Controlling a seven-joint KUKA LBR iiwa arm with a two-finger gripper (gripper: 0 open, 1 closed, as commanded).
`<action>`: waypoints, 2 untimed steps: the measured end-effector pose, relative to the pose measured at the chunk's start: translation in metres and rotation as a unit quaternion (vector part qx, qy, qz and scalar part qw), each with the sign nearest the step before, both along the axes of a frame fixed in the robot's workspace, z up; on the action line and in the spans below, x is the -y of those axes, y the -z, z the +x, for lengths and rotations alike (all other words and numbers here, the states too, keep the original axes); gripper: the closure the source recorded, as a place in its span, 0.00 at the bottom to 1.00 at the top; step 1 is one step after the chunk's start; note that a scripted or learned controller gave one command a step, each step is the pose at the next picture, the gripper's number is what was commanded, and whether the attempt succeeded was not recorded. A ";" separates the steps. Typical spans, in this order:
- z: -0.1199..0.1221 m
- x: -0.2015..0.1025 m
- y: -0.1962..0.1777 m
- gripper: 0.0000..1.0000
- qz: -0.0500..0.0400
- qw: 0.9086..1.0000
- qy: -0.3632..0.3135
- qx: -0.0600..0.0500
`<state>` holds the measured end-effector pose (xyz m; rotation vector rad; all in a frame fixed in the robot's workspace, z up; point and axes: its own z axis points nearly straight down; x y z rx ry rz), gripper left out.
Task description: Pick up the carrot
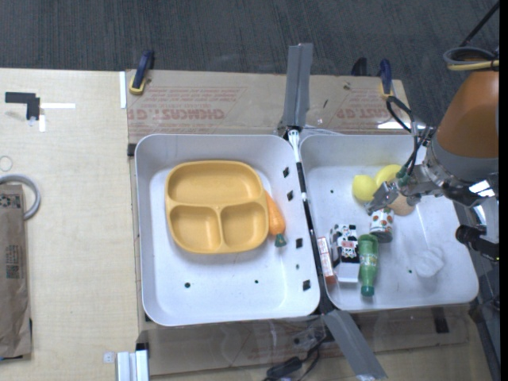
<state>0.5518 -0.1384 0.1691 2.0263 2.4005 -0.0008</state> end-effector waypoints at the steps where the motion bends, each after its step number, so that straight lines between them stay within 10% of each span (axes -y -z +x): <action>1: 0.035 0.011 -0.025 0.00 -0.001 1.000 0.021 0.000; 2: 0.029 0.003 -0.015 0.00 0.000 1.000 0.030 -0.001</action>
